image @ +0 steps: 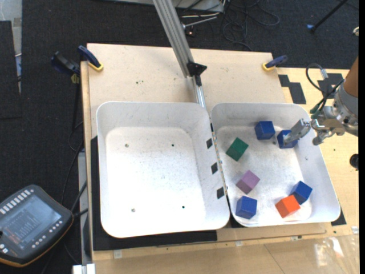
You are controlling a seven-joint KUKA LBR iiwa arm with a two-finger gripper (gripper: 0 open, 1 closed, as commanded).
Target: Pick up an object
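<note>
My gripper (295, 135) reaches into the right bin (319, 170) from the right, near that bin's far right side. A small blue block (285, 140) sits right at its tip and is partly covered by it. I cannot see whether the block is gripped. Just to the left lies another blue cube (264, 130). A green cube (237, 148) is near the bin's left side, with a purple cube (248, 181) below it. Along the near edge lie a blue cube (246, 206), an orange cube (287, 205) and one more blue cube (302, 191).
The left bin (114, 124) stands beside the right one, with a slanted metal pole (174, 30) rising behind the divide. A teach pendant (28, 224) lies at the lower left. Clamps (91, 59) (274, 63) hold the board's far corners.
</note>
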